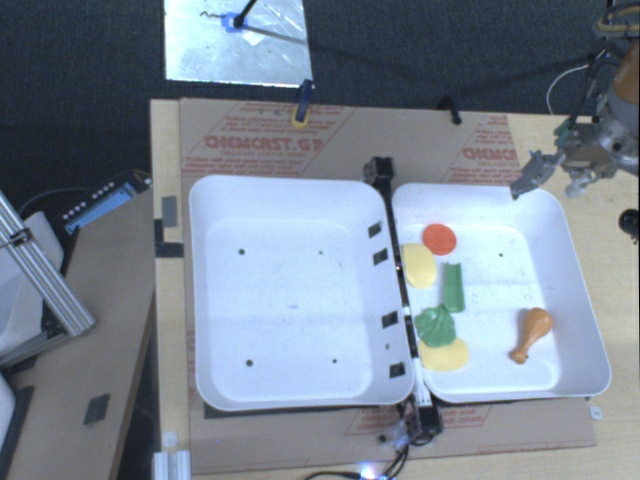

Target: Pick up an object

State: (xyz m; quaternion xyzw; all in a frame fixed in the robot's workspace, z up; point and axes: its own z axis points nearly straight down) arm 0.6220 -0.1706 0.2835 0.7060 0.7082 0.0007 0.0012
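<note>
claw (553, 175) spread wide, holding nothing, over right bin (575, 268) far rim | nearest target: orange-red disc (439, 238), below-left of claw, apart | drumstick (530, 334) straight below claw, further, long axis steeply slanted | left bin (215, 298) off to claw's left

A shiny foil sheet (238, 26) lies beyond the cardboard board (270, 133) under the bins.

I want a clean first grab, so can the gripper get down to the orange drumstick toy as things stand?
Probably yes. The orange drumstick toy lies alone in the right bin, apart from the other pieces, and the open gripper hangs above that bin's far edge.
</note>
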